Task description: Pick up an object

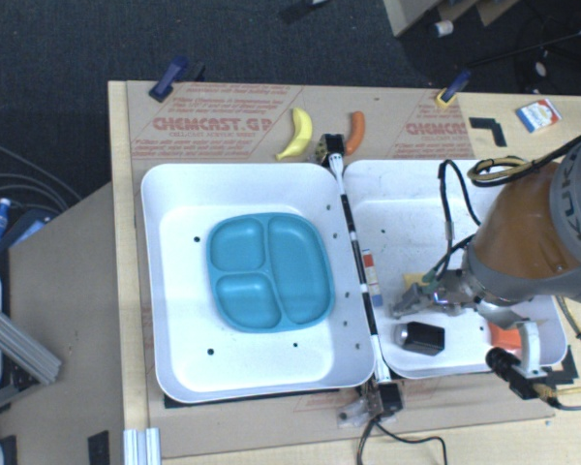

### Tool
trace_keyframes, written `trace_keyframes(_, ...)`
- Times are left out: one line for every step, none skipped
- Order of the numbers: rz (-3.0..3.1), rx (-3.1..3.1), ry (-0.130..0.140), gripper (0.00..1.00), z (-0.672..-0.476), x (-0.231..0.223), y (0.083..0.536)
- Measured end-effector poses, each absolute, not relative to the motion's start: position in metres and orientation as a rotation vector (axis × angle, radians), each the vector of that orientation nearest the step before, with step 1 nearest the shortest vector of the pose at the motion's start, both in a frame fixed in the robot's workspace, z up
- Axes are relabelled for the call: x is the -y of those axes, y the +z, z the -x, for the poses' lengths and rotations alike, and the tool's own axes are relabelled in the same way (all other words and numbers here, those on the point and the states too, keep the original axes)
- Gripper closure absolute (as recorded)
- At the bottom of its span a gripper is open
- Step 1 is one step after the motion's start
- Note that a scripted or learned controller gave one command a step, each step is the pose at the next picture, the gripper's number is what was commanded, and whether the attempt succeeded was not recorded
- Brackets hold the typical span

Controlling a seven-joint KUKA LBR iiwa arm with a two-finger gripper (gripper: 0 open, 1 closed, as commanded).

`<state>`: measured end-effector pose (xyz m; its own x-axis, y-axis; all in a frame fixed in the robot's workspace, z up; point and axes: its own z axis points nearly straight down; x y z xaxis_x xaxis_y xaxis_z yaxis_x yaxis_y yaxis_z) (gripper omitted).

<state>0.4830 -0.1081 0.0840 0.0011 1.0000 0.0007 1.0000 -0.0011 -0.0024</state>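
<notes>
Target object: a small dark block (421, 338) lies flat on the floor of the right bin (392, 211), near that bin's front edge and close to the divider between the 2 bins.
Other candidates: a small orange piece (506, 336) sits to the block's right, partly under the arm; a divided blue plate (270, 270) lies in the middle of the left bin (174, 221).
Gripper: the gripper (414, 296) sits just behind the dark block, low over the bin floor. It looks to have nothing between its fingers, though the tips are small and blurred here, so I cannot tell how far apart they stand.
Doing the step well: I judge the pick is at the approach stage. The block is low and flat, so the tips should straddle its narrow sides and go right down to the floor before closing, then lift straight up. The front wall is close, so coming in from behind suits better.
Arm pose: the arm (528, 235) reaches in from the right, its wrist bent down and toward the divider, with cables looped over it.
Bench: a banana (296, 134) and an orange piece (354, 131) lie behind the bins.
</notes>
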Motion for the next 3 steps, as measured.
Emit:
trace_keyframes(2.223, 2.219, 0.0, 1.0, -0.4835, 0.1078, 0.0938)
trace_keyframes(2.223, 2.219, 0.0, 0.0, -0.4834, 0.1078, 0.0938)
trace_keyframes(2.224, 2.218, -0.001, 1.0, -0.4836, 0.1075, 0.1034)
